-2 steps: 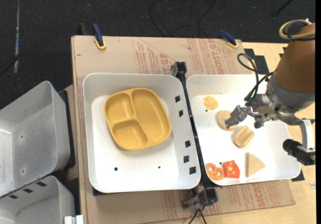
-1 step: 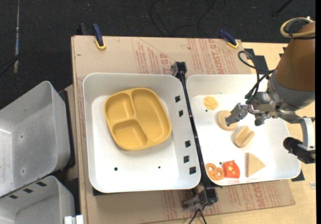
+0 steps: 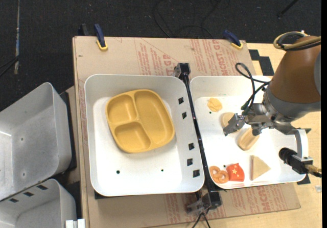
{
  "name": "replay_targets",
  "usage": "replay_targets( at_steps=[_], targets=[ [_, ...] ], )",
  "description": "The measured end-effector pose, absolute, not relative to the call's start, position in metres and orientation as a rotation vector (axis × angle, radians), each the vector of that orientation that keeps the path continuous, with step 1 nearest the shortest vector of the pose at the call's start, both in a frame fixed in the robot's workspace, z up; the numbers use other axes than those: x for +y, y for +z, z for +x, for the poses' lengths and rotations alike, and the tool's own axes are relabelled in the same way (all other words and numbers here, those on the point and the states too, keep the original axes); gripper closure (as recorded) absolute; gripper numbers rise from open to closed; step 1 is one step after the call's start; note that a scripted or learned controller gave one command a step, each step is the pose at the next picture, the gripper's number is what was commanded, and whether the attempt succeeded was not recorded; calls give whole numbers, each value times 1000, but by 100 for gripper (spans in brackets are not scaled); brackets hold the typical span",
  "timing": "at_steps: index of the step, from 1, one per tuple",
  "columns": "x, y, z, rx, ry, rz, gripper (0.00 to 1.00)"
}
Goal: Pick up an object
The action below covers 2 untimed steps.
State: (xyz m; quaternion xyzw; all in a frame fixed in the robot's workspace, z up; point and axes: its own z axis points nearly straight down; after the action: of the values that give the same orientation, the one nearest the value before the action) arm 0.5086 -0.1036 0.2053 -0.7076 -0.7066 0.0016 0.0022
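Note:
My gripper (image 3: 242,127) hovers low over the middle of the right bin (image 3: 200,89), with its dark fingers (image 3: 230,126) spread open. A tan bread-like piece (image 3: 248,140) lies just below the fingertips. A smaller tan piece (image 3: 227,118) sits by the left finger. Nothing is held between the fingers. A small yellow piece (image 3: 214,104) lies farther back. Along the bin's front edge lie an orange ring (image 3: 219,174), a red piece (image 3: 235,172) and a pale wedge (image 3: 259,166).
The left bin (image 3: 97,171) holds a yellow divided plate (image 3: 139,120). A black divider with clips (image 3: 193,135) separates the bins. The arm's grey body (image 3: 299,84) covers the right bin's far right side. White tubs (image 3: 30,135) stand off the bench at the left.

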Motion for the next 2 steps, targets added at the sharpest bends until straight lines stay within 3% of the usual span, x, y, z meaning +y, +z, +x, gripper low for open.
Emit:
replay_targets(
  at_steps=[2],
  targets=[
    [-107, 90, 511, -2216, 5, -2220, 0]
  ],
)
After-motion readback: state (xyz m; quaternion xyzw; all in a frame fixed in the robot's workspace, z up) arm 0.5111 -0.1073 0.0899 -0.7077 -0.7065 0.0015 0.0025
